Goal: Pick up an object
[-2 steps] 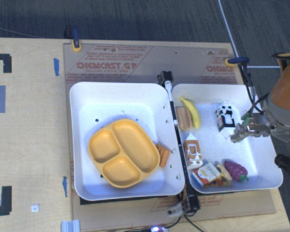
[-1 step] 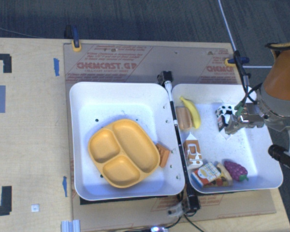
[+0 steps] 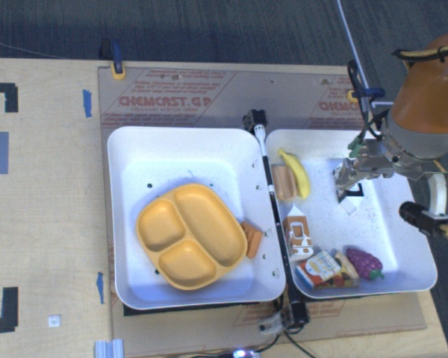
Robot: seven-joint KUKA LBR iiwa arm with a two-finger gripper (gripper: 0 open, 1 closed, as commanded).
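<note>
My gripper (image 3: pixel 349 187) hangs over the middle of the right bin (image 3: pixel 411 274), above bare white floor. A yellow banana (image 3: pixel 296 172) lies to its left, next to a tan hot dog bun (image 3: pixel 284 183). Nearer the front of that bin lie an orange and white carton (image 3: pixel 298 237), a small colourful box (image 3: pixel 325 268) and a purple bunch of grapes (image 3: pixel 364 262). None of these touches the gripper.
The left bin (image 3: pixel 134 155) holds a yellow three-compartment plate (image 3: pixel 190 235) with a small orange piece (image 3: pixel 252 239) at its right edge. A black clamp (image 3: pixel 255 120) sits on the divider between the bins. The arm's grey and orange body fills the right side.
</note>
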